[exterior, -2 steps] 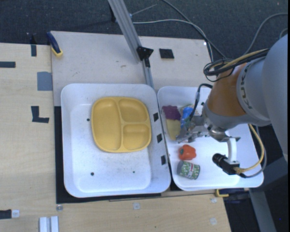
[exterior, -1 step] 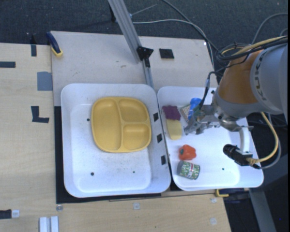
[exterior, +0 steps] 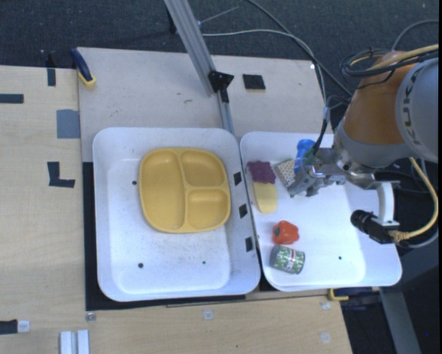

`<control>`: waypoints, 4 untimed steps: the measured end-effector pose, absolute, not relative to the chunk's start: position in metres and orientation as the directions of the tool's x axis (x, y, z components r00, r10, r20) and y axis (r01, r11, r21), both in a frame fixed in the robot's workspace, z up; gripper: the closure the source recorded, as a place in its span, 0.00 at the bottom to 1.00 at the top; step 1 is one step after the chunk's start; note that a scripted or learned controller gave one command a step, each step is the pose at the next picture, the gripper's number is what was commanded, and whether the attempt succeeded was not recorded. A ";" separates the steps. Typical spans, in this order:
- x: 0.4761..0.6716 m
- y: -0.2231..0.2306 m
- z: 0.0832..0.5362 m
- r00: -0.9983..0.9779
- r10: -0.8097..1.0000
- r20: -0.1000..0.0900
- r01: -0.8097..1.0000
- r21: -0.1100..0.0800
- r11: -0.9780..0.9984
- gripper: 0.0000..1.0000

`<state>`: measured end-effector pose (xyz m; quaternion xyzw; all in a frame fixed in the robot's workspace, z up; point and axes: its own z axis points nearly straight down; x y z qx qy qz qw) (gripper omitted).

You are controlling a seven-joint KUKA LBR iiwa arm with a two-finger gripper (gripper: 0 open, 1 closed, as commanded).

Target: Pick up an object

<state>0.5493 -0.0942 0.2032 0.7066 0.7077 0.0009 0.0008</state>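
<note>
The right bin (exterior: 339, 257) holds a purple item (exterior: 261, 171), a pale yellow block (exterior: 266, 196), a red pepper-like piece (exterior: 285, 232), a green can on its side (exterior: 287, 259), a patterned grey-and-white packet (exterior: 285, 171) and a blue object (exterior: 305, 152). My gripper (exterior: 303, 186) hangs low over the bin's upper middle, just right of the packet and below the blue object. The wrist body hides its fingertips. I see nothing held.
The left bin (exterior: 117, 220) carries a yellow divided plate (exterior: 185, 189). A slanted metal pole (exterior: 195, 39) crosses above the bins. The arm's orange band (exterior: 379, 109) and black cables (exterior: 372, 227) overhang the right bin's right side.
</note>
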 end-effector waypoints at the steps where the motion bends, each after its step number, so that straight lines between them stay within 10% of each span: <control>1: 0.549 -0.101 0.248 -0.001 1.000 -0.001 1.000 0.003 0.001 1.00; 4: 0.582 0.056 0.223 -0.006 1.000 0.000 1.000 -0.002 0.006 1.00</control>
